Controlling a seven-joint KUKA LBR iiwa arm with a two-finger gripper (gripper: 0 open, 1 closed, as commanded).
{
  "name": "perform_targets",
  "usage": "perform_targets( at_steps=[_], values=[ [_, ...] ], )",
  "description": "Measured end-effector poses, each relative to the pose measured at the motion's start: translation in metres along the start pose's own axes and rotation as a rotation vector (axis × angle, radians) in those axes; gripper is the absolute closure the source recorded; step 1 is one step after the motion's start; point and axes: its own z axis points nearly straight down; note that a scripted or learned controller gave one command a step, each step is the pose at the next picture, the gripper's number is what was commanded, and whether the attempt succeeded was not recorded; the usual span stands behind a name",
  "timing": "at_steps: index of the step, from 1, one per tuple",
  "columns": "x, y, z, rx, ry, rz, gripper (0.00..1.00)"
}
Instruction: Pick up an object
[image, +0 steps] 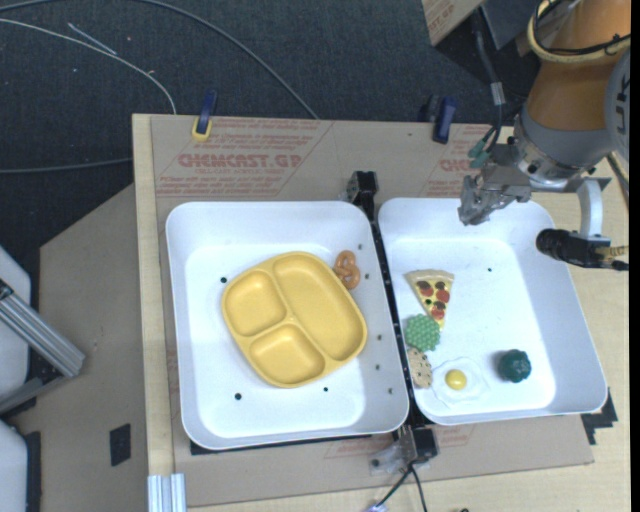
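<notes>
- Bench (90, 330): tan board w/ red "CHEMCAST" print on protective film at the far side; dark carpet beyond, thin cables running across it. Blue clamps (205, 113) at the board's far edge.
- Two shallow white bins side by side, black clip between them at the far and near ends.
- Left bin (190, 400): yellow 3-compartment tray (292, 318) sits roughly centre, rotated at a slant. All 3 compartments bare.
- Small brown pretzel (347, 267) lies on the bin floor just beside the tray's far-right corner, near the bin's right wall.
- Right bin (540, 300): toy food clustered along its left and near parts.
- Pizza slice (432, 293), tip pointing to the near side, left-centre of bin.
- Green broccoli-like piece (422, 332) directly nearer than the pizza tip, touching or almost touching it.
- Speckled cookie/cracker (421, 370) at the bin's left wall, just nearer than the green piece.
- Fried egg (457, 380) w/ yellow yolk, just beside the cookie, near the front wall.
- Dark green round item (514, 366) right of the egg, apart from it.
- Arm: grey w/ orange band, enters top right. Gripper (478, 212) hangs over the far-left corner of the right bin, above the rim, well apart from all the toy food.
- Fingers: point down, look close together; nothing visible between them. Exact gap too small to tell.
</notes>
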Motion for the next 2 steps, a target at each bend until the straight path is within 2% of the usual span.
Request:
perform_targets(
  at_steps=[1, 2],
  values=[
    [0.052, 0.009, -0.003, -0.006, -0.001, -0.001, 1.0],
    [0.096, 0.016, 0.014, 0.0, -0.001, 0.0, 1.0]
  ],
)
